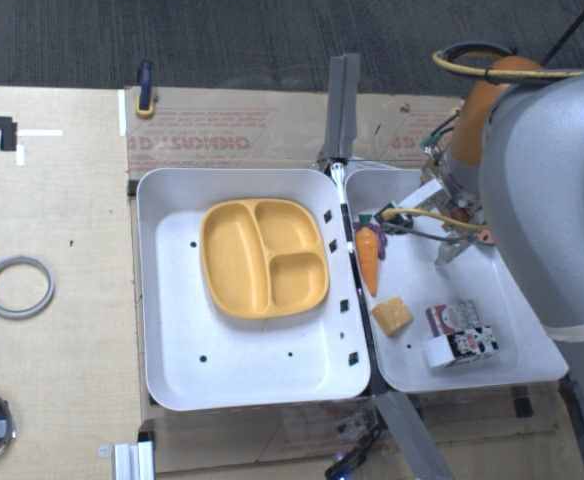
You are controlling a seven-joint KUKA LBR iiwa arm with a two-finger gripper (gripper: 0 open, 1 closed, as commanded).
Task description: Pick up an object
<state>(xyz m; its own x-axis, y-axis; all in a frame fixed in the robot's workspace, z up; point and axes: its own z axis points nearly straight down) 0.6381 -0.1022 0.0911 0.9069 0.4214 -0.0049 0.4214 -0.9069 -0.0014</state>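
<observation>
Arm: the grey arm (547,198) enters from the right, its orange band (477,108) at the far right, and leans over the right bin (492,363).
Gripper: the gripper (450,236) sits low in the far part of the right bin — I cannot tell from this angle whether it grips anything.
Carrot: an orange carrot (369,258) lies along the right bin's left wall, just left of the gripper.
Yellow block: a small yellow block (392,316) lies just nearer than the carrot's tip.
Carton: a small red, white and black carton (460,332) lies right of the block, toward the near edge.
Left bin: the left bin (172,358) holds a yellow divided plate (264,258) — three compartments, lying flat.
Bench: a grey tape ring (17,286) lies at the far left.
</observation>
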